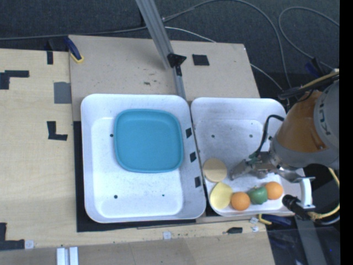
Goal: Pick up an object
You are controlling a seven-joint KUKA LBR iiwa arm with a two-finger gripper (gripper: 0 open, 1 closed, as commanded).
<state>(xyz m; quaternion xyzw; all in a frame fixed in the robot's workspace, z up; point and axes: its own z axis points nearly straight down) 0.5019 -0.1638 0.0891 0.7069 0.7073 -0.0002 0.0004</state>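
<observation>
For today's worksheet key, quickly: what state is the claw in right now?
Claw: low in the right bin, above the fruit cluster, nothing visibly held; open or closed cannot be told.

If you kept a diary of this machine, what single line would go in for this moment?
arm: over right bin | gripper: low, beside tan disc | nothing seen held | nearby: yellow piece, two orange balls, green item | left bin: blue plate

Crowded near corner [242,195], open far half [231,123]
</observation>
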